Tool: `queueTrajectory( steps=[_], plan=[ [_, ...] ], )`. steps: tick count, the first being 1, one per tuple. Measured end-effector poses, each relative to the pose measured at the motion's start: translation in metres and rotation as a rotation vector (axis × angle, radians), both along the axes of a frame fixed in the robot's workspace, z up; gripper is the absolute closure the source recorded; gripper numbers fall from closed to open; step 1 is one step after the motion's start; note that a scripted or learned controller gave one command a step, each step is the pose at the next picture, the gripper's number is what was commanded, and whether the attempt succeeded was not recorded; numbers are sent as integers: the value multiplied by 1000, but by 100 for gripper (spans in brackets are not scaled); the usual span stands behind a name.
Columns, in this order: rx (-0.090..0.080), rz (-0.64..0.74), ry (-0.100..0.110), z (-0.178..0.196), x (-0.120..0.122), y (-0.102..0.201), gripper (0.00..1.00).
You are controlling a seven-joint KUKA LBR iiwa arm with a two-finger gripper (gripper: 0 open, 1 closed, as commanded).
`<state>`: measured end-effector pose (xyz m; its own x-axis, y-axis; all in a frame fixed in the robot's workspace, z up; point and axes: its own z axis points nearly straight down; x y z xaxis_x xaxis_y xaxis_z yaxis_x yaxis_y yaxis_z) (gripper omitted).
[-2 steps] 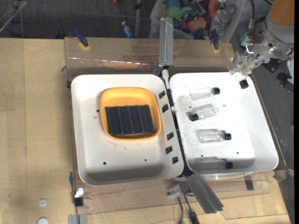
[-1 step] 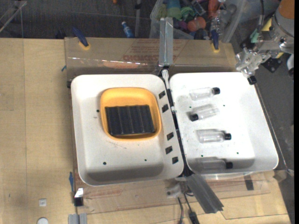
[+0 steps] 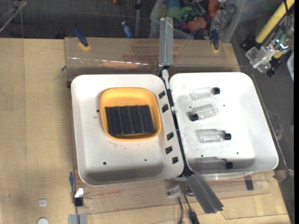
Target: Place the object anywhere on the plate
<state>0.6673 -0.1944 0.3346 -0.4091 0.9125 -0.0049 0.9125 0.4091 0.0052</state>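
An orange plate (image 3: 108, 100) lies in the left white bin (image 3: 84, 125). A black ribbed rectangular block (image 3: 130, 120) rests flat on the plate and covers most of its middle. Several clear plastic bottles with black caps lie on their sides in the right bin (image 3: 247, 120): one at the back (image 3: 204, 93), one below it (image 3: 203, 113), one in the middle (image 3: 212, 136) and one at the front wall (image 3: 212, 164). My gripper (image 3: 265, 57) hangs at the upper right, beyond the right bin's back corner and well away from the plate and the bottles.
A metal divider bar (image 3: 166, 45) stands upright behind the seam between the bins. A clear box of colourful toys (image 3: 196, 6) sits behind the bench. Blue clamps (image 3: 81, 38) hold the back board.
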Motion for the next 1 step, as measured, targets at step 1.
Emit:
queueTrajectory(
  steps=[1],
  plan=[
    [0,-2,0,11,0,-28,100]
  ],
)
